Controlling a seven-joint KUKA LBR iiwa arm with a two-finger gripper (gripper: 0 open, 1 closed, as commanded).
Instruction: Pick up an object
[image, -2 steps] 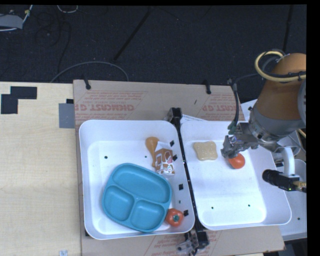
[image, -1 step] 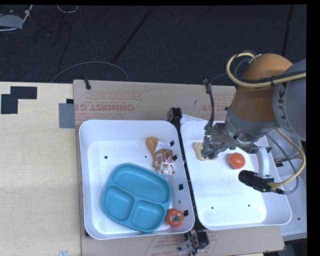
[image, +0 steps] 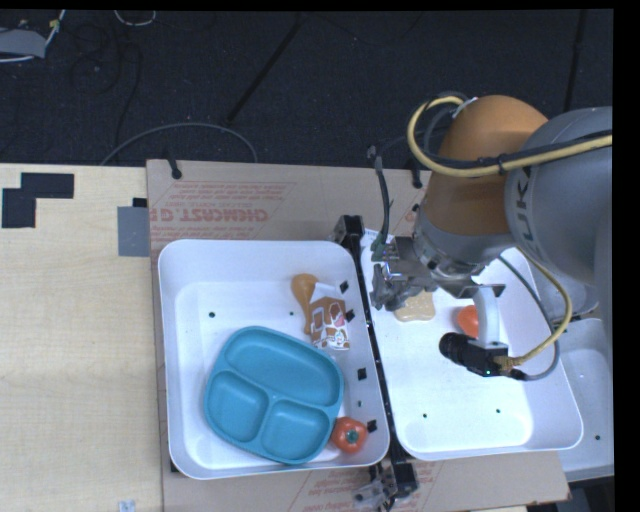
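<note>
The gripper (image: 392, 290) hangs low over the right bin (image: 480, 420), at its upper left corner — whether its jaws are parted or clenched I cannot tell. A pale tan object (image: 416, 308) lies just beside the gripper, toward the bin's middle — likely the nearest pick.

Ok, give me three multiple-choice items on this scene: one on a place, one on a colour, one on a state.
1. Where does the tomato lie?
A. left bin, near corner
B. right bin
C. on the tray

2. What colour is the divided tray?
A. red
B. blue
C. green

3. How does the arm stand?
A. over the left bin
B. off the bench
C. over the right bin

Answers: 1 A, it sits in the left bin beside the tray's edge. 2 B, the tray is plainly blue. 3 C, its wrist hangs above the right bin, near the beige piece.
</note>
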